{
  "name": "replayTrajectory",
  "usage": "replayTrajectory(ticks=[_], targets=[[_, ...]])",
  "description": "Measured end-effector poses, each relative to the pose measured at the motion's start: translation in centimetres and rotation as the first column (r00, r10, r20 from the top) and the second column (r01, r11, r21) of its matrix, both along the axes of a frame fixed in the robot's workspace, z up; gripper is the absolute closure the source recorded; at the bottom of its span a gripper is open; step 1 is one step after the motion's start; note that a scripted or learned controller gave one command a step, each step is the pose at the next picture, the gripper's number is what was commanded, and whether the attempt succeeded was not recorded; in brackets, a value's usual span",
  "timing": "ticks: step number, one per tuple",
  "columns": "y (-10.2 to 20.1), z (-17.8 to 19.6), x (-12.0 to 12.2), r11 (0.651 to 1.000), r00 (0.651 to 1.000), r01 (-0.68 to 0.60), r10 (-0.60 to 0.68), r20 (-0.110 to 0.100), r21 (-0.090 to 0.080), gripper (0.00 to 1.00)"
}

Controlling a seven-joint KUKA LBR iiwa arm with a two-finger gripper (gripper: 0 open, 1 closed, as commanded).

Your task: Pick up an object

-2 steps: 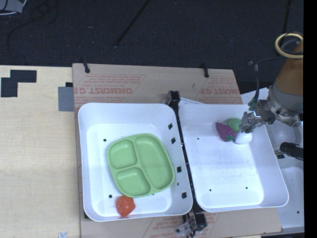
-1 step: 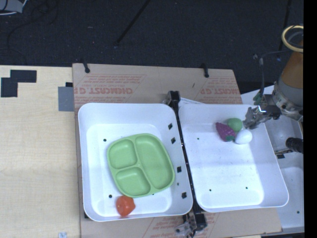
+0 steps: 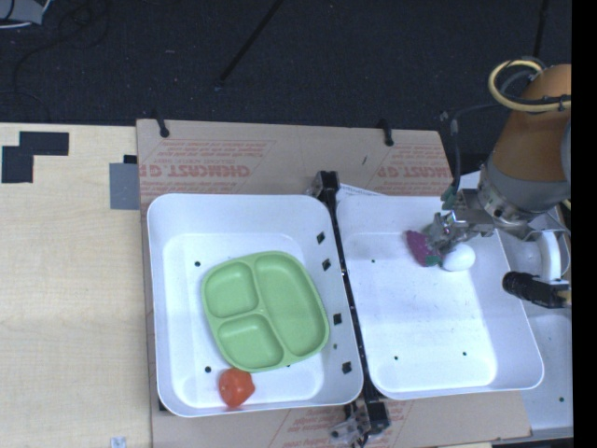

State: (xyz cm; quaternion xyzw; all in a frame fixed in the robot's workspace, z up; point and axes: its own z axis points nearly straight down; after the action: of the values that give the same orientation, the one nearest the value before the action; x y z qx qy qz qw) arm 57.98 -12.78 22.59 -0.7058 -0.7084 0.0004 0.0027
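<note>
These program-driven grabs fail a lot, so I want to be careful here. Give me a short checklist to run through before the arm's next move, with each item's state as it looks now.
1. Gripper is over the right bin: ok.
2. A target lies within reach: ok, the purple object and the white round object sit right at the gripper.
3. An object is between the fingers: cannot tell, the wrist hides them.
4. The two objects are apart enough for a clean single pick: not ok, they lie close together.
5. Left bin items are out of the way: ok, the green divided plate and the red object lie across the divider.
</note>
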Motion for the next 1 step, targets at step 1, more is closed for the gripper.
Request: replayTrajectory(ticks=[1], targets=[[4.49,-0.14,0.25,1.000,1.000,0.000,0.000,0.001,0.000,1.00]])
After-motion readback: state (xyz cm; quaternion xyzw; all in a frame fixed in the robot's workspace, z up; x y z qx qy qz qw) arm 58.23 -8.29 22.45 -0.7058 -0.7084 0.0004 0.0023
